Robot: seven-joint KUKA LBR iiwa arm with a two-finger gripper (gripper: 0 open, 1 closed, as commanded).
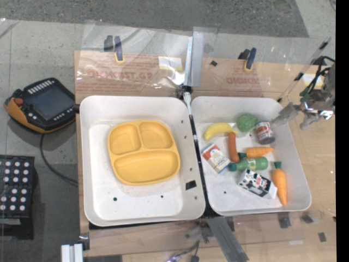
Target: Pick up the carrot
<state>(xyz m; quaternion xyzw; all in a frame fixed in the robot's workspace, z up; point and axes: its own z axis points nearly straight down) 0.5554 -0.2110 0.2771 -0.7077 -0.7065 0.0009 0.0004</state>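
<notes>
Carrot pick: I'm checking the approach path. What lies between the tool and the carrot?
In the camera view, between the tool and the carrot lies bare white floor and the right rim of the right bin; no item sits there.

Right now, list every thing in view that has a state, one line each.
carrot: lying in the right bin, near its front right corner, unheld
second carrot: lying mid-bin
banana: lying flat
can: tipped over
yellow tray: flat in the left bin
gripper: at the right bin's edge
</notes>
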